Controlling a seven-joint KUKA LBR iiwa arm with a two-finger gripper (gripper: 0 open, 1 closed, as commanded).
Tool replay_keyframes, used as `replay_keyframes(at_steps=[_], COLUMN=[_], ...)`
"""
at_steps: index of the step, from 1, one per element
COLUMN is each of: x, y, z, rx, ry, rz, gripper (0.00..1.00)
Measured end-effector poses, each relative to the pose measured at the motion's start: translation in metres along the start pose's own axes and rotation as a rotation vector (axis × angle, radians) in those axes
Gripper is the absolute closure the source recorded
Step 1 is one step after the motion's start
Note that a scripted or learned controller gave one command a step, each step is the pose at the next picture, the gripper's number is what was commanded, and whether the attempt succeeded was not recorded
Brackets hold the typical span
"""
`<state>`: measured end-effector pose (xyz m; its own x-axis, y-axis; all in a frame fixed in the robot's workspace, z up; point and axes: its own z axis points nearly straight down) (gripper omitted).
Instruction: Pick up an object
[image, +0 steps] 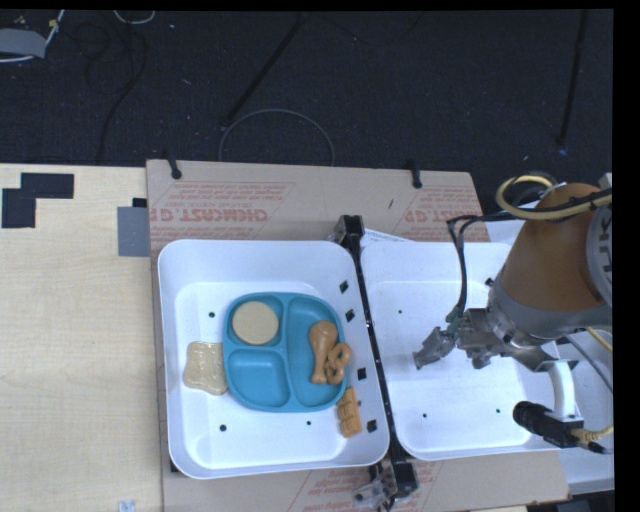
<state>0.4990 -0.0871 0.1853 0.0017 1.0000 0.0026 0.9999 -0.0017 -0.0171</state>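
In the left bin (190, 270) lies a blue divided tray (262, 385). A round tan disc (254, 322) sits in the tray's upper-left compartment, and a brown twisted piece (328, 351) in its right one. A pale beige slab (205, 367) rests on the bin floor against the tray's left edge. A small orange-brown piece (348, 411) lies by the tray's lower-right corner. My gripper (433, 351) hangs over the floor of the right bin (440, 425), well right of all these objects, with nothing seen in it.
A black divider (365, 330) runs between the two bins. The arm's orange and grey body (548, 275) covers the right bin's right side, with a black cable (460, 270) looping beside it. Cardboard (280, 200) lies under the bins.
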Motion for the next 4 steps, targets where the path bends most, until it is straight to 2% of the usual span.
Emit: replay_keyframes(at_steps=[1,3,4], x=[0.000,-0.002,-0.004], y=[0.003,-0.001,-0.001], z=[-0.006,0.092,0.079], rx=[-0.012,-0.008,-0.010], ry=[-0.001,0.000,0.000], rz=[-0.002,-0.002,0.005], gripper=[0.00,0.00,1.00])
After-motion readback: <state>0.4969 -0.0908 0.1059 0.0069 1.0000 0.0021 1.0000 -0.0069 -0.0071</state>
